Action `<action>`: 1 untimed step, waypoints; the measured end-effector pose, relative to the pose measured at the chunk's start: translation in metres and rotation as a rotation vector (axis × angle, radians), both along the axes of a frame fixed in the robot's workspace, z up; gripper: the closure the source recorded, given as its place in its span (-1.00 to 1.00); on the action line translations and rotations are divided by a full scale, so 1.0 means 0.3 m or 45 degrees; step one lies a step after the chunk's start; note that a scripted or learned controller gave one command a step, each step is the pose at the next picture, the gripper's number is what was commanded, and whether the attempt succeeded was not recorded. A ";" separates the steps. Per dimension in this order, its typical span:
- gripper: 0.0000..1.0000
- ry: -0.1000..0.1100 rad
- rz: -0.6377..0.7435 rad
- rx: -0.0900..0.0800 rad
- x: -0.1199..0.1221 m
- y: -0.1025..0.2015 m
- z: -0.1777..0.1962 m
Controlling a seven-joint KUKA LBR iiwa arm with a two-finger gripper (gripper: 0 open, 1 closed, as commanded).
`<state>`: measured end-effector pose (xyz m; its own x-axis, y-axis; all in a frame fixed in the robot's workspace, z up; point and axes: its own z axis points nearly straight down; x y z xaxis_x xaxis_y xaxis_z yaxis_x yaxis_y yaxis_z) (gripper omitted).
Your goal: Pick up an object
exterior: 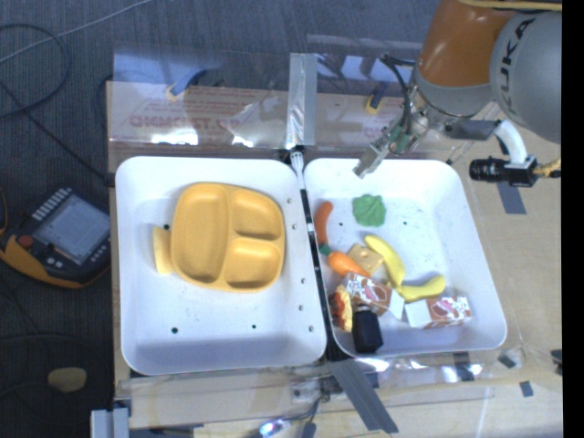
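Bench, two white bins side by side. Left bin (137,318): yellow tray (226,235). Right bin (474,245): banana (394,267), carrot (345,263), green leaf (369,209), all unlifted. Gripper (370,162) above far rim; grip state unclear. Pickup not yet begun.

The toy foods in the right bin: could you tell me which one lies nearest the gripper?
The green leafy piece, lying alone toward the bin's far end just below the gripper; the banana, carrot and the rest lie clustered farther off.
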<state>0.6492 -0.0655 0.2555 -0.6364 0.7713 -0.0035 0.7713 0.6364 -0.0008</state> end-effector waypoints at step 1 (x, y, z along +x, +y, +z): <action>1.00 0.004 -0.408 0.004 0.016 0.068 -0.242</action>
<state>0.6540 -0.0450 0.1828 -0.3610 0.9326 0.0009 0.9326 0.3610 -0.0021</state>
